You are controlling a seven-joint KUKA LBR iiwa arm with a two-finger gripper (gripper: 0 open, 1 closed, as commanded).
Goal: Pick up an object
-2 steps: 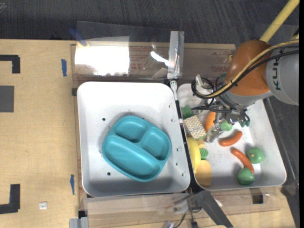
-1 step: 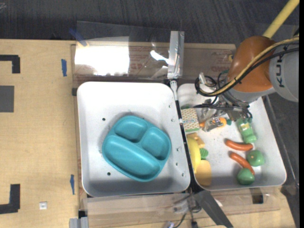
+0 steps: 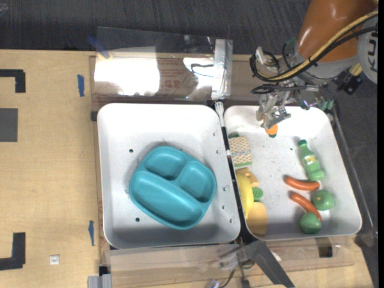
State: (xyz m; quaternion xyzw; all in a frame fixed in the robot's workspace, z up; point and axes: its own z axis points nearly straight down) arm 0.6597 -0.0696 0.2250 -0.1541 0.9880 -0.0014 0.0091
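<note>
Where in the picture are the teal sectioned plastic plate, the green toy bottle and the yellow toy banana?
teal sectioned plastic plate (image 3: 173,186): camera view, on its centre divider.
green toy bottle (image 3: 311,161): camera view, on its body.
yellow toy banana (image 3: 245,191): camera view, on its middle.

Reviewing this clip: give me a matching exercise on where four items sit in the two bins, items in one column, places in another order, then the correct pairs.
Items:
1. teal divided plate
2. green bottle
3. yellow banana
4. small orange piece

Places:
A. right bin, along its left wall
B. left bin, middle
C. right bin, far end, right under the gripper
D. right bin, near its right wall

Pairs: 1-B, 2-D, 3-A, 4-C
</note>
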